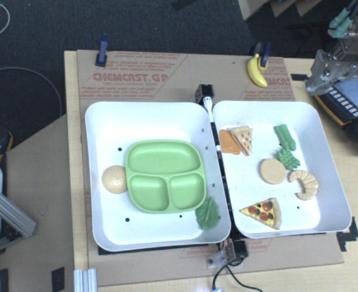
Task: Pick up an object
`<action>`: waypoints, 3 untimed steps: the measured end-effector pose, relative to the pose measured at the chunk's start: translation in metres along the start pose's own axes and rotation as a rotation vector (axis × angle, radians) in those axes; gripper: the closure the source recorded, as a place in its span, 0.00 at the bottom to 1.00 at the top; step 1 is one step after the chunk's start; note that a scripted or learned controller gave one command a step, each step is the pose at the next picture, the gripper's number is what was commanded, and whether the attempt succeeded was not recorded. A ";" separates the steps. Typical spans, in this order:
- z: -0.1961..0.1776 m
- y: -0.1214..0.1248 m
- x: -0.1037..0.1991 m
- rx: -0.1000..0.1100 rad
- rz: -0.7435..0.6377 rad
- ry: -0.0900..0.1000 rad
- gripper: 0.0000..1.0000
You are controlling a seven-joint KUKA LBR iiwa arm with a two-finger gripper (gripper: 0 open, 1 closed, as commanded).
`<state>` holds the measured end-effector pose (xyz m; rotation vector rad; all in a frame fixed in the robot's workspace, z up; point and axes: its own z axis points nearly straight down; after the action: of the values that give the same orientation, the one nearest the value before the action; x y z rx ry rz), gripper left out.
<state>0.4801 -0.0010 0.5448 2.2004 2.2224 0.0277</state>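
Across two bins (99, 163): one tray (165, 175), seven food toys (one pizza slice (262, 212)).

Two bins sit side by side on the bench, touching along the middle. In the left bin (99, 163) a divided tray (165, 175) lies at the centre, a round bun (113, 179) touching its left edge and a leaf (208, 213) at its lower right corner. The right bin (330, 181) holds a waffle slice (236, 140) at upper left, a long vegetable (285, 145) at upper right, a round cookie (273, 171) in the middle, a croissant (305, 183) just right of it, and a pizza slice (262, 212) at the lower edge. A banana (256, 72) lies on the bench above the right bin.
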 end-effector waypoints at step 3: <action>0.156 -0.003 0.067 0.013 0.005 0.000 1.00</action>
<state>0.4801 0.0660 0.3891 2.2121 2.2235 0.0132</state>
